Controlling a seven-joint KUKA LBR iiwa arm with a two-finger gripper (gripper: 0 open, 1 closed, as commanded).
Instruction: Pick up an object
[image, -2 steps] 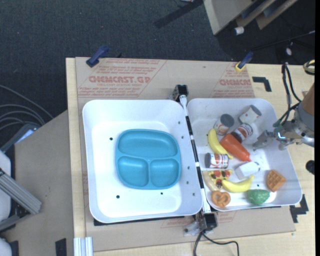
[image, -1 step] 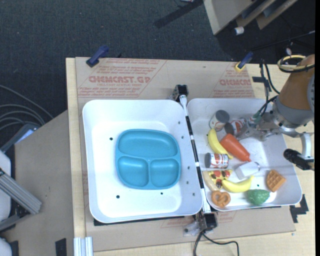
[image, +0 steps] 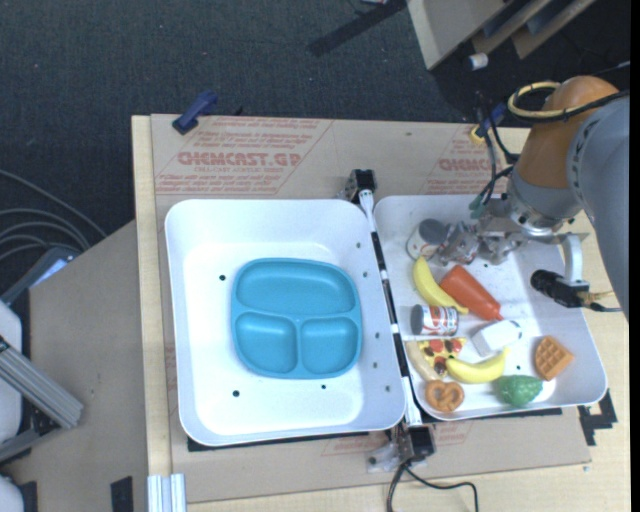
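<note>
Two bananas, a carrot (image: 470, 290) and other toy food crowd the right bin (image: 590, 365), the carrot lying slantwise just below the gripper (image: 468, 240), whose grasp cannot be told from above.

"CHEMCAST GP" printed in red on the brown board (image: 245, 155) far of the left bin, repeated partly at far right, smaller lines unreadable.

A brown-papered bench (image: 290, 160) bears two white bins, left (image: 200, 330) and right (image: 575, 350), touching or nearly so.
</note>
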